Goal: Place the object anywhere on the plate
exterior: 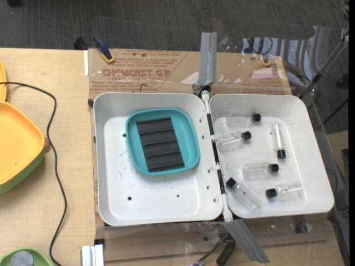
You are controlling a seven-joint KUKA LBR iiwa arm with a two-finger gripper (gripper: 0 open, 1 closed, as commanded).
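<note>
Camera view: I see the teal plate (163,141) in the left bin (108,165), clear vials (233,140) scattered in the right bin (310,148). Cardboard (144,71) lies behind, wooden bench (61,148) left, dark carpet (166,10) beyond. Claw state: cannot tell.

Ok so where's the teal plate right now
In the camera view, the teal plate lies in the left bin, toward its upper middle, holding a black ridged block, across the divider from the vials.

The bench (44,215) bears two white bins (111,165), cardboard (166,71), a black cable (55,148) and yellow dishes (16,143).
</note>
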